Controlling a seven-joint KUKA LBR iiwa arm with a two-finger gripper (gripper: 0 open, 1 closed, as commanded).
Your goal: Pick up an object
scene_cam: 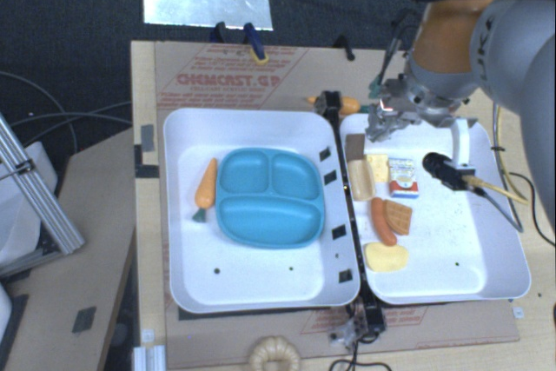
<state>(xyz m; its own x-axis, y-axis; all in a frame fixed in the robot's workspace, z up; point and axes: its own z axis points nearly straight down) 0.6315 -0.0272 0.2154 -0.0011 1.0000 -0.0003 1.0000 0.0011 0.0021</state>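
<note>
Gripper [380, 128] above right bin's [486, 274] far-left corner, finger state unclear, toy foods below, blue plate [269, 197] in left bin [187, 274]

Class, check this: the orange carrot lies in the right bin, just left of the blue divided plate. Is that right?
Not quite. The camera view shows the carrot in the left bin, not the right one. The rest holds: it lies just left of the blue divided plate. The right bin holds the other food pieces.
</note>
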